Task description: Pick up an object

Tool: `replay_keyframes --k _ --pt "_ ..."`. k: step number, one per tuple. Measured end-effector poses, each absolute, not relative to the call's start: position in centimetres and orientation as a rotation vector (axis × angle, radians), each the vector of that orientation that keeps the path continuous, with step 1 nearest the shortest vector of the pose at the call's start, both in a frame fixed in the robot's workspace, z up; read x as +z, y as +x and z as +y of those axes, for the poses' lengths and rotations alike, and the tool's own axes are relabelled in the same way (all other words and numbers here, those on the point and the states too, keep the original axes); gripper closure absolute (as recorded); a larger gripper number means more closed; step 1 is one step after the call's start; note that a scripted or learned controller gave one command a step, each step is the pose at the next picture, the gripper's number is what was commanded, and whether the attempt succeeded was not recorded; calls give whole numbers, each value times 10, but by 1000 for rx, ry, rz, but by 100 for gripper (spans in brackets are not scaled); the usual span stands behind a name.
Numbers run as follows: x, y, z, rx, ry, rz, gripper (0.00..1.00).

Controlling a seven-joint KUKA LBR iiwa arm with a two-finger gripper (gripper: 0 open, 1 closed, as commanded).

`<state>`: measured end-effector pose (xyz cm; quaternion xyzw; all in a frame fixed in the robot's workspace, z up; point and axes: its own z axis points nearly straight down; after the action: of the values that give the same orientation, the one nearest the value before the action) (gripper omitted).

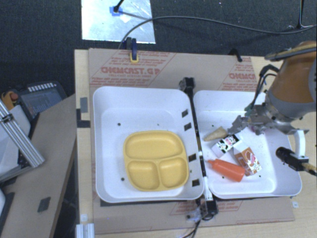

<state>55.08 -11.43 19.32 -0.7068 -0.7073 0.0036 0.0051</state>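
Wedge [215, 133] lies at nine o'clock in my right bin [285, 182], touching the gripper [235, 128]; grip state I cannot tell. I'd centre over it before closing.

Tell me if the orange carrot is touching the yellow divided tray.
Apart. The camera view shows the orange carrot in the right bin and the yellow divided tray in the left bin, with both bin walls between them.
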Motion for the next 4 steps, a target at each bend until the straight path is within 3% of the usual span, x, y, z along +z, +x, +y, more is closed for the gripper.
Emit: replay_keyframes --k 1,2,3,4 --pt "200 554 -114 -2 -2218 -2226 0" --pt "139 554 -119 3 -2219 -2220 0" --pt "110 560 -119 -19 -2228 -2233 0" --pt "122 563 -122 -23 -2239 -2238 100"
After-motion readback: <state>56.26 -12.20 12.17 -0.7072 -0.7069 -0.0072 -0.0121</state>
